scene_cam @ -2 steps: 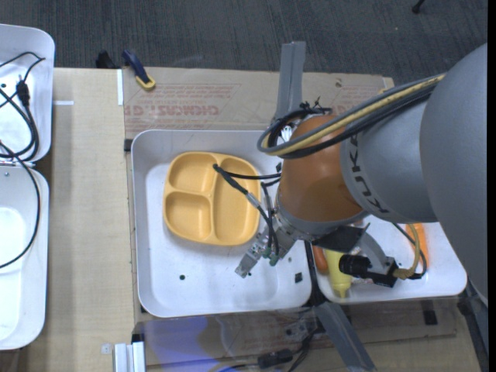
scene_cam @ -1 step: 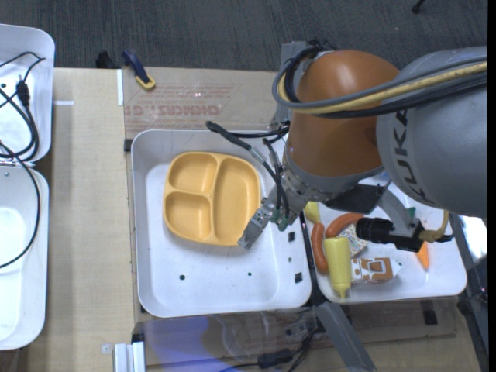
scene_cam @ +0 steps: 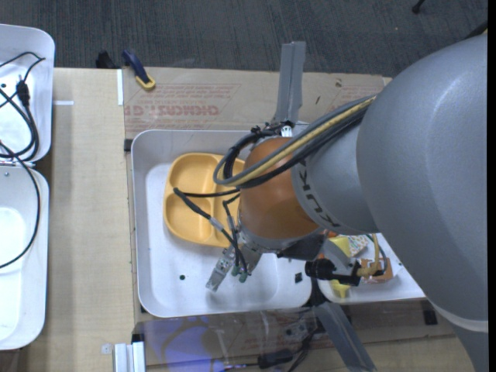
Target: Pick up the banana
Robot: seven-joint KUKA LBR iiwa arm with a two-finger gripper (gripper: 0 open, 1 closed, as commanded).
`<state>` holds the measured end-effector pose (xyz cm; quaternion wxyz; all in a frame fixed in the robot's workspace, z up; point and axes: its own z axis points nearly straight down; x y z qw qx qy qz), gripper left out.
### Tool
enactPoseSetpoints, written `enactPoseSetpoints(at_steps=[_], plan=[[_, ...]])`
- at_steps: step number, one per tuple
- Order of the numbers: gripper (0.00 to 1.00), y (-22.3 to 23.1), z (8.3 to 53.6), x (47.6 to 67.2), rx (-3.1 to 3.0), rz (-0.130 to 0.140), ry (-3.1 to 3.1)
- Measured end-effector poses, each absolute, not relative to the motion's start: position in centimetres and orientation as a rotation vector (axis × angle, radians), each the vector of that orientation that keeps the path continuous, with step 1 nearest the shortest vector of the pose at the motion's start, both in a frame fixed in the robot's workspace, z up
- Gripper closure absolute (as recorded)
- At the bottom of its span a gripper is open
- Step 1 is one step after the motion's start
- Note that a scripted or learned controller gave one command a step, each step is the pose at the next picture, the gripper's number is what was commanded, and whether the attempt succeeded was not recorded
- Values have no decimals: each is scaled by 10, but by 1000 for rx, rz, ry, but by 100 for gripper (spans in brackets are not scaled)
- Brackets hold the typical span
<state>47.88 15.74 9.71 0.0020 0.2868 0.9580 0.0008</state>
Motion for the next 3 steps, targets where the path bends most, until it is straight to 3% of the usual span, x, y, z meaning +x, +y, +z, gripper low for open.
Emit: enactPoseSetpoints(at_steps=[1, 2, 3], plan=[[100, 154, 108, 485, 907, 11, 2982], [100, 228, 191, 516, 1086, -3, 2947], [100, 226, 189, 552, 1161, -4, 2918]])
